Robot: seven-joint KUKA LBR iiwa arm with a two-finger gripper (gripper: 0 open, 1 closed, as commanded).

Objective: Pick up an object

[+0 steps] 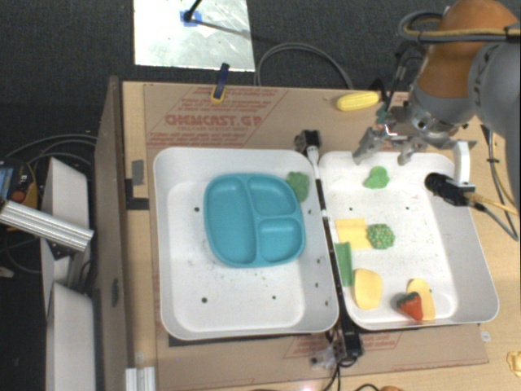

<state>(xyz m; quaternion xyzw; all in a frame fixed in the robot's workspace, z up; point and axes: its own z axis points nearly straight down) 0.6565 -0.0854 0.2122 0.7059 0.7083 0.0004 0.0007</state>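
A small green piece (376, 177) lies near the far edge of the right bin (468, 259), just below the gripper (383, 147), whose fingers are spread wide and hold nothing (the piece sits between their tips). A blue divided plate (252, 220) fills the left bin (183, 300).

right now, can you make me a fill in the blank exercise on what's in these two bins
1. The blue divided plate lies in the ____ bin.
2. The claw hovers with its fingers spread above a small ____ piece in the right bin.
3. The yellow banana-shaped toy lies ____ both bins, on the cardboard.

Missing words: left; green; outside
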